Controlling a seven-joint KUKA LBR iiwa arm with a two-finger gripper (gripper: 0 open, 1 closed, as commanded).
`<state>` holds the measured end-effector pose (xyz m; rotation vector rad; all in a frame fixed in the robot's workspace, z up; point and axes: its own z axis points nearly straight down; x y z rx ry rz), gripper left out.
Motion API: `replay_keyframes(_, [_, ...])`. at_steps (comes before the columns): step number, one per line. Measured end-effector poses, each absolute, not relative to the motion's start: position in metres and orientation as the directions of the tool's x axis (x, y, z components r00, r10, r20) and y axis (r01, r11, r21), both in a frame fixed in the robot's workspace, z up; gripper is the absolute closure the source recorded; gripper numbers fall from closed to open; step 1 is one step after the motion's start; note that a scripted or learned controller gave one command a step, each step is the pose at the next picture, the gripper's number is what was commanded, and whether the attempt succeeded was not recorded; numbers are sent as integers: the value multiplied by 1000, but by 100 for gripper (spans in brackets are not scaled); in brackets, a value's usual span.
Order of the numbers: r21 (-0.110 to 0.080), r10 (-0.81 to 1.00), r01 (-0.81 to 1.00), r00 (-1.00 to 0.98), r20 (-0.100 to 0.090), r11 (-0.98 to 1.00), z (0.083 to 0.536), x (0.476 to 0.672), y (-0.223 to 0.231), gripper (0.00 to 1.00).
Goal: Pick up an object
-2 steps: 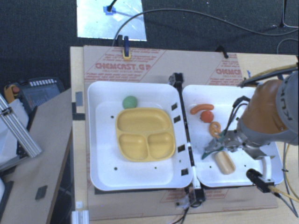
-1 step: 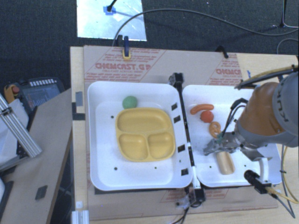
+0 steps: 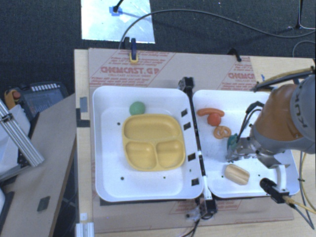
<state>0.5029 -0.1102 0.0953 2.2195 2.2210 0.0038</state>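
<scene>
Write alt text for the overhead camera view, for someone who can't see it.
A grey and orange robot arm reaches into the right white bin, its claw low beside a teal object, a pretzel, a bread roll and red-orange toys. The left bin holds a yellow divided tray and a green ball.

Dark speckled carpet fills the upper part of the frame. A shiny metal plate lies on it at upper centre. Black cables trail across the upper right. The pale wooden counter spans the lower left, with a ribbed aluminium bar at the left edge.
</scene>
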Motion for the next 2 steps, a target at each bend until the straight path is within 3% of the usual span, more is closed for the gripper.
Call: replay_keyframes(2, [7, 1000, 1000, -5, -1, 5, 199, 517, -104, 100])
